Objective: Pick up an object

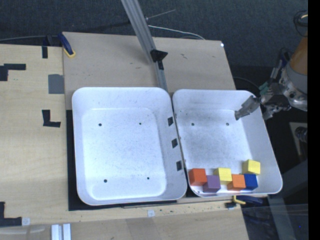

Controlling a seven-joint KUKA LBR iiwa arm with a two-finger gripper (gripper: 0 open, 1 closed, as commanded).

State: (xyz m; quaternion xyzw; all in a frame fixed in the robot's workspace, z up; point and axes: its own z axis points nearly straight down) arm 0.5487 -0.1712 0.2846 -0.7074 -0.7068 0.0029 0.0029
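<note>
Several small cubes lie along the near edge of the right bin (200, 104): an orange cube (198, 176), a purple cube (213, 183), a yellow cube (224, 174), a second orange cube (238, 181), a blue cube (251, 181) and a second yellow cube (252, 166). My gripper (256, 112) hangs over the far right rim of that bin, well away from the cubes. It stands open with nothing between its fingers; one grey finger (245, 109) points down and to the left.
The left bin (80, 134) sits beside the right one, joined by dark clips. A slanted metal pole (142, 26) crosses the back of the bench. Blue-and-yellow clamps sit at the far left corner (67, 46) and the near edge (245, 200).
</note>
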